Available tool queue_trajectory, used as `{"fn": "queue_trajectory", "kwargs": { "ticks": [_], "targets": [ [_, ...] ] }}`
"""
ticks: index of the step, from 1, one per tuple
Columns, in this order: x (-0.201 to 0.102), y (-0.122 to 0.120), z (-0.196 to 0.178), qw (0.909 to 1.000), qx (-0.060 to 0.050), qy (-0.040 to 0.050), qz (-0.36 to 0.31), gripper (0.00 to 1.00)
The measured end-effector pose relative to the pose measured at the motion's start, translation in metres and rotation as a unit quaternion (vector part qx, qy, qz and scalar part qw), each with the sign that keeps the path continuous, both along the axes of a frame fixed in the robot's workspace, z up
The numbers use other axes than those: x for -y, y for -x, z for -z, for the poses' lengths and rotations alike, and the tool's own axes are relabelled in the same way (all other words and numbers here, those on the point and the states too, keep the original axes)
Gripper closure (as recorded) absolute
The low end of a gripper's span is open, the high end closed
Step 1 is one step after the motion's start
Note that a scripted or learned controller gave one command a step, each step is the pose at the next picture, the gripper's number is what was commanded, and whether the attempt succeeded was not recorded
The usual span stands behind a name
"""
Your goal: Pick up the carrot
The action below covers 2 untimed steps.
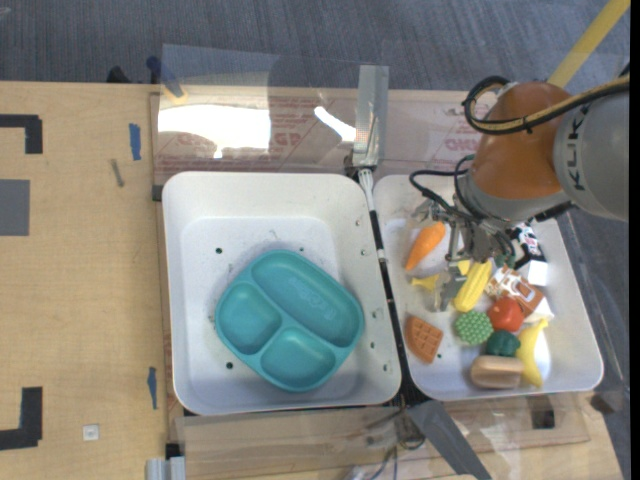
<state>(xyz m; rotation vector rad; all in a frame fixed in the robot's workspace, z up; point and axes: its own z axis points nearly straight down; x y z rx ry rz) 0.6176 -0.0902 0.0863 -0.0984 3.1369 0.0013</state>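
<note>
— Carrot (426, 245) first: where does it lie?

— In the right bin (580, 353), in its upper left part, tilted, the green end up and to the right, the orange tip down toward the divider between the bins.

— And the gripper (462, 248)?

— Just to the right of the carrot, hanging under the orange band of the arm (545, 153). It reaches down into the right bin. I can't make out whether it is apart or together; the metal parts blur into the toys beneath. Nothing shows clearly clamped in it.

— Is it touching the carrot?

— It stands right beside the carrot's green end; contact I cannot tell.

— What else is in that bin?

— A corn cob (472, 284) below the gripper, a green round piece (472, 326) under that, a waffle (423, 339) to the lower left, a tomato (506, 314), a banana (535, 348) by the right wall and a bread roll (496, 371) at the bottom.

— The left bin (200, 208)?

— It holds a teal plate (288, 318) with three compartments, well apart from the carrot.
</note>
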Motion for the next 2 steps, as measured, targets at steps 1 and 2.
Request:
{"fn": "queue_trajectory", "kwargs": {
  "ticks": [1, 2],
  "targets": [
    [0.0, -0.002, -0.013, 1.0, 0.003, 0.0008, 0.0, 1.0],
    [-0.003, -0.011, -0.115, 0.9975, 0.008, 0.0004, 0.07, 1.0]
  ]
}}
